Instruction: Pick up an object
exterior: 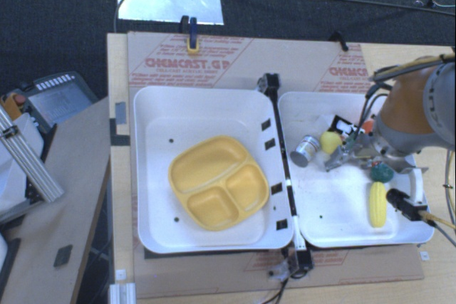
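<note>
In the right bin (320,221) lie a small silver can (306,150) on its side, a yellow ball-like fruit (330,142), a small teal object (381,172) and a yellow banana (377,204). My gripper (340,156) is low in this bin, just below and right of the yellow fruit and right of the can. It points left towards them. The teal object sits close under the wrist, and the banana lies nearer the front rim. Whether anything is held is hidden by the gripper body.
The left bin (157,153) holds a yellow divided plate (217,181). A black divider with clips (276,153) separates the two bins. The arm's grey body with its orange band (417,107) covers the right bin's far right side. Cables (406,208) trail near the banana.
</note>
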You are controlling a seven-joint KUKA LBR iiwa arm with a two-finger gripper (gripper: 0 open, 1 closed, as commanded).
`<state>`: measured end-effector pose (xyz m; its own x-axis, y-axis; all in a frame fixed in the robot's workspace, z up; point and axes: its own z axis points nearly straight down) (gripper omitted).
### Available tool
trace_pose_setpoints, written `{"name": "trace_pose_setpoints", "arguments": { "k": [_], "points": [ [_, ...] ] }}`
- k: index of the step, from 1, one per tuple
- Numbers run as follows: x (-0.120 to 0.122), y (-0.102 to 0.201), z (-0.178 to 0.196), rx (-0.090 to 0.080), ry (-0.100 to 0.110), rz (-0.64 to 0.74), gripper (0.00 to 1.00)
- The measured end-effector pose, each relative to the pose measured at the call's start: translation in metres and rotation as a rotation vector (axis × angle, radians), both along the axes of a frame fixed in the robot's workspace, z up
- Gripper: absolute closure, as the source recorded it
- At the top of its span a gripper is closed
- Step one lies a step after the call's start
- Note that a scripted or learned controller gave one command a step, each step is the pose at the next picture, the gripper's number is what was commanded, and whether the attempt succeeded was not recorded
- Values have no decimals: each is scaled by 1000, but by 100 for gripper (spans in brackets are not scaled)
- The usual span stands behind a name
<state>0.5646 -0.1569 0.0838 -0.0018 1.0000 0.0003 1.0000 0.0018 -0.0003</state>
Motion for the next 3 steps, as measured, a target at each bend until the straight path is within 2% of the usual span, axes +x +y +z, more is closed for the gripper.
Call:
{"name": "trace_pose_setpoints", "arguments": {
  "k": [1, 2, 3],
  "points": [
    [1, 0, 12, -1, -4, 0, 100],
    [2, -7, 74, -2, -7, 1, 100],
    [11, -7, 121, -2, -7, 3, 100]
  ]
}}
